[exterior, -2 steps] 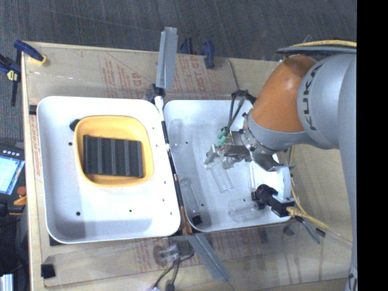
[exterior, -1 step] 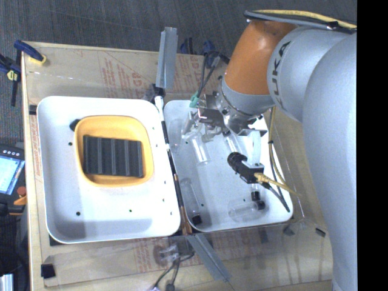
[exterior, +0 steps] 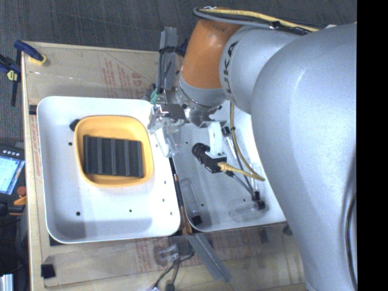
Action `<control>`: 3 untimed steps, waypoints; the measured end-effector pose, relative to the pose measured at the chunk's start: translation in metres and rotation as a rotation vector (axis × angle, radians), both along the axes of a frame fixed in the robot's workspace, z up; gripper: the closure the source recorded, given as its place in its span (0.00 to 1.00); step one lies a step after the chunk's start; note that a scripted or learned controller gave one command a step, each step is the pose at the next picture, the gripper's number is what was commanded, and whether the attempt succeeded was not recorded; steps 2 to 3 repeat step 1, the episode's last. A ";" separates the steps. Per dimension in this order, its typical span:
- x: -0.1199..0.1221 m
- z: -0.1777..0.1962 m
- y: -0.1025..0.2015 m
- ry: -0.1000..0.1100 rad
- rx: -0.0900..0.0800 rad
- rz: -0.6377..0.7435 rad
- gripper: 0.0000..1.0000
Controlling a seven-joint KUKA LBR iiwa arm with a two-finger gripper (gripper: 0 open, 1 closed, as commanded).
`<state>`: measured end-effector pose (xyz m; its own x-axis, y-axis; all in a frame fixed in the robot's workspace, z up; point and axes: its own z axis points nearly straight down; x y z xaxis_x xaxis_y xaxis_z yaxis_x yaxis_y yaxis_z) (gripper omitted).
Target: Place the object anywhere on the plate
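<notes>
Surface first. A brown board bench (exterior: 91,71) with faint red print stands on a dark grey carpet floor (exterior: 91,11). A blue clamp (exterior: 29,50) bites the bench corner up and left of the plate. A small device with a lit screen (exterior: 8,174) sits off the bench, left of the plate.

Two shallow white plastic bins lie side by side on the board. The first white bin (exterior: 109,214) carries the rounded-square yellow plate (exterior: 110,124), which sits in its upper half. The second white bin (exterior: 212,208) lies to the plate's right in my view, much of it under the big grey arm with an orange band (exterior: 303,132). In that bin, down and right of the plate, I make out a clear glassy item (exterior: 244,211) that I cannot identify.

Task thing: a dark grey ribbed rectangular block (exterior: 115,156) lies flat on the plate, inside the rim, with its ribs running top to bottom in view. A small dark bit (exterior: 74,125) pokes out at the plate's upper left corner. Too little of it shows to name.

The gripper (exterior: 165,129) hangs just beside the plate's right edge, over the seam where the two bins meet. The block lies apart from it, on the far side of the plate's right rim. I cannot tell whether the gripper is spread or closed, nor whether it has hold of anything.
</notes>
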<state>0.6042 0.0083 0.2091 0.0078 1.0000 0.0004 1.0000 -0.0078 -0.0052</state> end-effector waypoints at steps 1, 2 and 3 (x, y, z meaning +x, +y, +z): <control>0.000 0.000 0.000 0.000 0.000 0.000 0.00; 0.000 0.000 0.000 0.000 0.000 0.000 0.00; 0.000 0.000 0.000 0.000 0.000 0.000 0.00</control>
